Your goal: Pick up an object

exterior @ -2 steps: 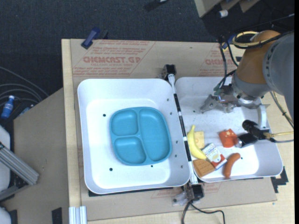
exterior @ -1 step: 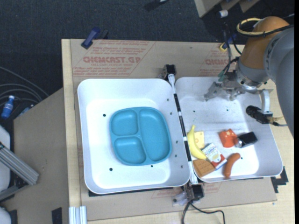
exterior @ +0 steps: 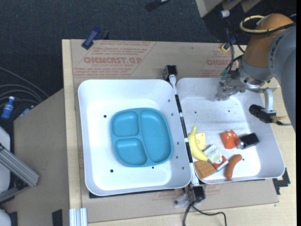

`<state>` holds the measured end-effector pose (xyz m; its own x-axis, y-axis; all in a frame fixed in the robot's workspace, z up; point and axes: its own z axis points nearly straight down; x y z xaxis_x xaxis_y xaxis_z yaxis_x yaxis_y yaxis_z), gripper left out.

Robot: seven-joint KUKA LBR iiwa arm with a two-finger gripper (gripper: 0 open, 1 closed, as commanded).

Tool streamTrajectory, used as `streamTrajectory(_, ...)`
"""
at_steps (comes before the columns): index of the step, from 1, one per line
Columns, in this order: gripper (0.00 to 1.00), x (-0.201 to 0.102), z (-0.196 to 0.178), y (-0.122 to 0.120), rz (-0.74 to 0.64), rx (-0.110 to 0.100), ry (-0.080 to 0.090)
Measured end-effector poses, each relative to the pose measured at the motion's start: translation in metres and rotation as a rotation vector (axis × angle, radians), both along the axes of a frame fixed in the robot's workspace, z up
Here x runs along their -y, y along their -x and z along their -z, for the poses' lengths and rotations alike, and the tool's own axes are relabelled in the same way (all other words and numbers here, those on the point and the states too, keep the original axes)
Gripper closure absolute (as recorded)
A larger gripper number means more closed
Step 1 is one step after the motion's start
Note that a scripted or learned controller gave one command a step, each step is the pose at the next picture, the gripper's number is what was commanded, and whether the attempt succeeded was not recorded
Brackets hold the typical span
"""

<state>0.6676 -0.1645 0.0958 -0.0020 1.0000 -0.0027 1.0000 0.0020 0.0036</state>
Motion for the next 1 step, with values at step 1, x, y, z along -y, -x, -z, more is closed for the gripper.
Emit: streamTrajectory(1, 0.00, -0.0002, 0.0003, 0.0001, 0.000, -0.001, 0.000)
